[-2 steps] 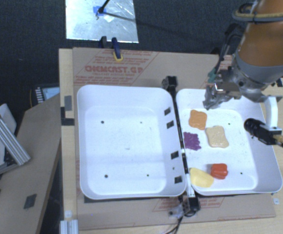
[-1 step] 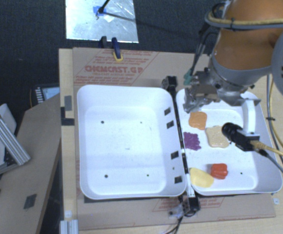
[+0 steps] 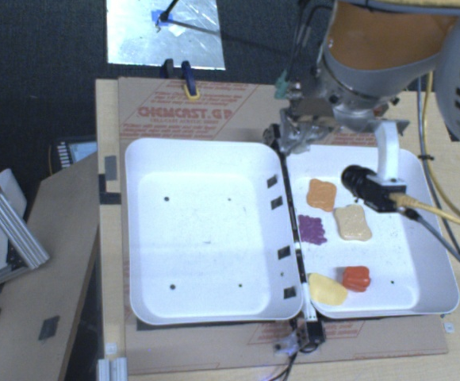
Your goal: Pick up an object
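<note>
While the jaws' state cannot be told, small soft-looking, lumpy toy foods [image 3: 339, 244] dot the smooth white right bin [image 3: 420, 292].

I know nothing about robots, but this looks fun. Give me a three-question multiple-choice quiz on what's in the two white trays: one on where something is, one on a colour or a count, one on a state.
1. Where do the small objects lie?
A. in the left bin
B. in the right bin
C. on the cardboard

2. How many small objects are there?
A. three
B. five
C. eight

3. What is the state of the purple piece?
A. lying flat on the bin floor
B. lifted in the air
C. stacked on the red piece

Answers:
1 B: the orange piece, beige piece, purple piece, red piece and yellow piece all sit in the right bin, none in the left bin.
2 B: those five can be counted.
3 A: it rests on the floor near the divider, apart from the others.
</note>
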{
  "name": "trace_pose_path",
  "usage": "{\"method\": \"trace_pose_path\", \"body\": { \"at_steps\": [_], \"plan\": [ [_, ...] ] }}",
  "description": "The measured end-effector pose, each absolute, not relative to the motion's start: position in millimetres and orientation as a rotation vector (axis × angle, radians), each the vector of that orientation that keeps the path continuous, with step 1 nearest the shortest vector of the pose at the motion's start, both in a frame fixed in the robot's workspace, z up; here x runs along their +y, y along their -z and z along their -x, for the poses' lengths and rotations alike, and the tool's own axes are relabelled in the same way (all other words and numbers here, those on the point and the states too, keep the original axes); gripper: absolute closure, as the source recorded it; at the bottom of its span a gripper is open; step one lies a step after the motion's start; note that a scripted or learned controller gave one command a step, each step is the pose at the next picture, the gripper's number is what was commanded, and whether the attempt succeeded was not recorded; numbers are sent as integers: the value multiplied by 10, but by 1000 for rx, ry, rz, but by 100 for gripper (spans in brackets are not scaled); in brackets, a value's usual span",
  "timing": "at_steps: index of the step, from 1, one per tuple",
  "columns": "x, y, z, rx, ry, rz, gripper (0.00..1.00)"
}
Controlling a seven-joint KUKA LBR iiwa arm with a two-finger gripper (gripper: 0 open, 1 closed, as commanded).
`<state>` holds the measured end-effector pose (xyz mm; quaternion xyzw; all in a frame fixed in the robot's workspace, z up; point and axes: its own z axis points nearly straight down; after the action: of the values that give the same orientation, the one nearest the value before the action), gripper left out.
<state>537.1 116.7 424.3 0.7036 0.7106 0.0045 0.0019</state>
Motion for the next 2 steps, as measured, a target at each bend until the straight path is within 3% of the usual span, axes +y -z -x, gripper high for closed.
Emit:
{"method": "trace_pose_path", "body": {
  "at_steps": [1,2],
  "plan": [
    [902,-5214,-4855,2220,-20,-2212,100],
    [1643,-5361,-4860,2234,-9,-2208,100]
  ]
}}
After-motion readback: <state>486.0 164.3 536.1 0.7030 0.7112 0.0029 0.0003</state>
